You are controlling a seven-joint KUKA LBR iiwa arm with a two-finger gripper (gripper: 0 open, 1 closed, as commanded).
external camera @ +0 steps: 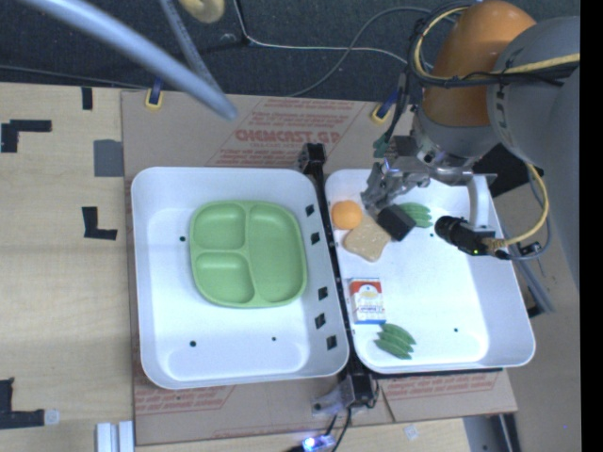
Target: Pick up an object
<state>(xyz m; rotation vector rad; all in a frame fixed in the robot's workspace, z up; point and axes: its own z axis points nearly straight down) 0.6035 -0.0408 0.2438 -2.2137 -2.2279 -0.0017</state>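
In the right bin [471, 290] lie an orange ball [347, 215], a tan bread slice [367, 243], a small red-and-white carton [366, 301], a green pea pod [396, 340] and another green piece [416, 214] partly under the arm. My gripper [386, 199] hangs over the bin's far left part, just above the bread slice and right of the orange ball. A dark block [394, 222] sits right below the fingers.
The left bin [160, 337] holds a green divided plate [249, 253]. A black divider [325, 252] runs between the bins. Cables trail across the dark mat behind the bench, and a grey pole [113, 36] slants across the top left.
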